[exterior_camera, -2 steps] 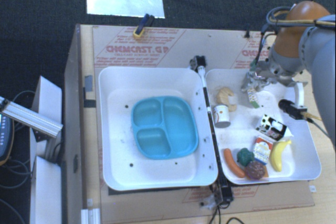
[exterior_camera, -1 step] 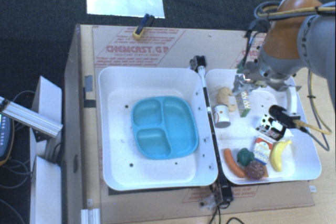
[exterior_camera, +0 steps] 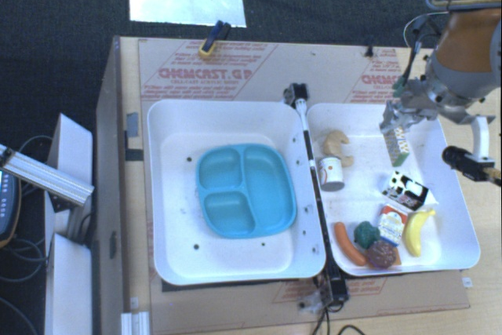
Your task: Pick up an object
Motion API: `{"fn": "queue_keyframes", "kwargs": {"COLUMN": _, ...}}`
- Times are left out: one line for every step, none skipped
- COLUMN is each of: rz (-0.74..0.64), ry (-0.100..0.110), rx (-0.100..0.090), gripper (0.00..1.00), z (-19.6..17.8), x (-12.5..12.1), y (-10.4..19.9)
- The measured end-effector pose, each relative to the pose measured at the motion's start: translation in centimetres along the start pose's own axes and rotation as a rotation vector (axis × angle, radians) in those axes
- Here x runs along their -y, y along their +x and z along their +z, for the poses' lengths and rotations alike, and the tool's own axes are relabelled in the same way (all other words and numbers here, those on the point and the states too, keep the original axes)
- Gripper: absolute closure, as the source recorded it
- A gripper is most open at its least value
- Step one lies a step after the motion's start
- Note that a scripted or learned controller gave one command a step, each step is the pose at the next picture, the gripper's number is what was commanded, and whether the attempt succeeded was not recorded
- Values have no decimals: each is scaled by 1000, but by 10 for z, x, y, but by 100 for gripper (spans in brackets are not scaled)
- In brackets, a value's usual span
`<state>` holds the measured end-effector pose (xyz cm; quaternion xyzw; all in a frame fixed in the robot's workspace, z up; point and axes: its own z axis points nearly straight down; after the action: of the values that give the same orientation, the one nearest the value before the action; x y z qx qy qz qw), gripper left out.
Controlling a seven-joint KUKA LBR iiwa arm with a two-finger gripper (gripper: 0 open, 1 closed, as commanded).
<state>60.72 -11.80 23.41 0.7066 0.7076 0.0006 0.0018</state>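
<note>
While the pincer (exterior_camera: pixel 398 143) hung over the back of the right bin (exterior_camera: pixel 451 192), whether it was wide or narrow could not be told. Just below it lay a black-and-white carton (exterior_camera: pixel 405 190), with a banana (exterior_camera: pixel 416 229), carrot (exterior_camera: pixel 348 242) and small can (exterior_camera: pixel 331 172) nearby. A blue tray (exterior_camera: pixel 245 190) sat in the left bin (exterior_camera: pixel 176 169).

You see the arm (exterior_camera: pixel 471 35) as a rounded orange segment above a grey wrist housing, with dark cables looping over its top, ending in a pale grey gripper (exterior_camera: pixel 396 141) and flanked by a black cylindrical fitting on a white bracket.
</note>
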Motion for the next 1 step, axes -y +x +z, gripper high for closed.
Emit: {"fn": "queue_keyframes", "kwargs": {"rz": 0, "ry": 3, "rx": 0, "gripper": 100, "z": 25, "x": -47, "y": -90}}
